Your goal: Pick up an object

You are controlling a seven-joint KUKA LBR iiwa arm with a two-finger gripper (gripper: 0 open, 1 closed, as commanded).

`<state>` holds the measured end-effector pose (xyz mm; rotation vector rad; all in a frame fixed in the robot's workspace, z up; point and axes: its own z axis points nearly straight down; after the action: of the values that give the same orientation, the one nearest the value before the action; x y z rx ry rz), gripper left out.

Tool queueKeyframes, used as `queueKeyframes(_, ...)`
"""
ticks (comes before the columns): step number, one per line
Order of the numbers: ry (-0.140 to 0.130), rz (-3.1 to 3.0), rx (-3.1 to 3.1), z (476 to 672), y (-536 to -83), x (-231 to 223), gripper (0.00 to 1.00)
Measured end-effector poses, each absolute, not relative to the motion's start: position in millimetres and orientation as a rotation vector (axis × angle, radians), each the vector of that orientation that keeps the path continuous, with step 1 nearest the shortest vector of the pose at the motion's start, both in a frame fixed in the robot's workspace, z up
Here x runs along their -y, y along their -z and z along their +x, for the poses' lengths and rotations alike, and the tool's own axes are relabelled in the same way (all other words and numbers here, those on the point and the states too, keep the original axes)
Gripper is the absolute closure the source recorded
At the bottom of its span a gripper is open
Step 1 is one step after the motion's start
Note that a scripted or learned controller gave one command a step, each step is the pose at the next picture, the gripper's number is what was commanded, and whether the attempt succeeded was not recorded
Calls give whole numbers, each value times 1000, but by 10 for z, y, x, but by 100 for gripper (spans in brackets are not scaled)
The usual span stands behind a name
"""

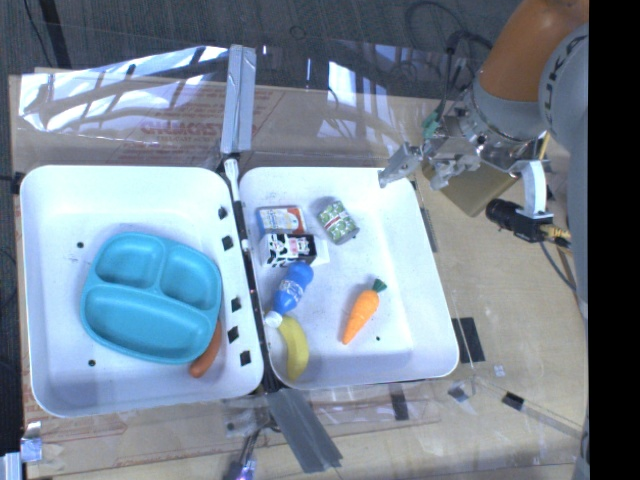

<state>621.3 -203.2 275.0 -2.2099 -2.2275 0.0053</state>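
The hand (405, 165) hovers at the right bin's (425, 268) far right corner; its grip state cannot be told. The carrot (361, 312) lies apart, open floor around it.

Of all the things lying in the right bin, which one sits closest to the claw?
The small green packet, in the bin's far right part. It lies nearest the claw at that bin's upper right corner; the carrot, banana and cartons lie farther away.

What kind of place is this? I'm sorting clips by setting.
Probably a robotics lab's grasping bench: a robot arm reaches over two white bins holding toy food, such as a carrot and banana, with loose cables behind.
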Motion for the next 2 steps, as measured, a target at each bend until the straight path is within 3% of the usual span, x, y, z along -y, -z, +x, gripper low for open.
queueKeyframes(1, -4, -2082, 2346, 6551, -1545, 2069, 0)
queueKeyframes(2, -1, -1970, 2444, 6568, -919, 1855, 0)
